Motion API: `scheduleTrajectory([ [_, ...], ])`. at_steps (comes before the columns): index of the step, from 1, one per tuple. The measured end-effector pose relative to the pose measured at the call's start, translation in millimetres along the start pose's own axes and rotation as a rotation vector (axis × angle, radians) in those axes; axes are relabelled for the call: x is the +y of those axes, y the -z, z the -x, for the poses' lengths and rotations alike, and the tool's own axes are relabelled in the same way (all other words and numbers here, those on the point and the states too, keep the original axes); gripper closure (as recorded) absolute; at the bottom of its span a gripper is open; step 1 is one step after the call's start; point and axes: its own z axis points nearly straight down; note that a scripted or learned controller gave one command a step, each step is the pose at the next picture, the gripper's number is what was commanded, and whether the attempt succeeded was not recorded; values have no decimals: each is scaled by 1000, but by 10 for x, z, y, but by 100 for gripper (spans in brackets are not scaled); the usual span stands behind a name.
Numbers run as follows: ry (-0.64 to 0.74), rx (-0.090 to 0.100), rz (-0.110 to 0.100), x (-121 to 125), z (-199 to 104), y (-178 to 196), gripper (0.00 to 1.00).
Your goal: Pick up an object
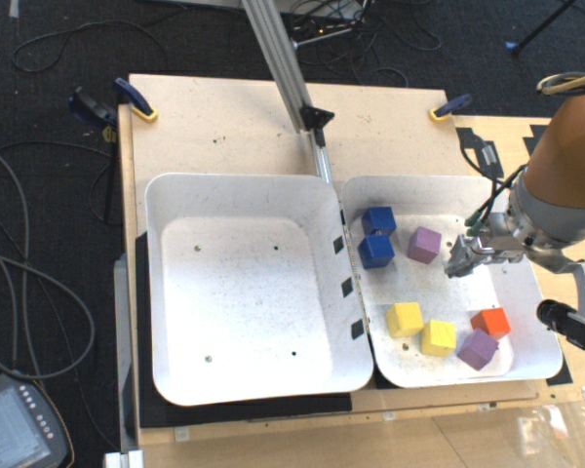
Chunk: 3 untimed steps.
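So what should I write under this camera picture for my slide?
Robot gripper hovers beside a purple cube in the right bin of colored blocks.

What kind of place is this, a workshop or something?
Most likely a robotics lab. A robot arm's gripper hangs over a white bin of coloured blocks, the board beneath is held by clamps, and loose cables trail across the dark floor.

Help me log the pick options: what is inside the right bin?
The right bin holds two blue cubes, two purple cubes, two yellow cubes and an orange cube. The gripper and arm cover its right part.
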Motion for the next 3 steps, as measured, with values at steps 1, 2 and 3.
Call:
scheduleTrajectory([
  [1,1,1,-2,64,-626,24,100],
  [2,1,1,-2,102,-1227,70,100],
  [3,0,0,-6,65,-1723,-78,100],
])
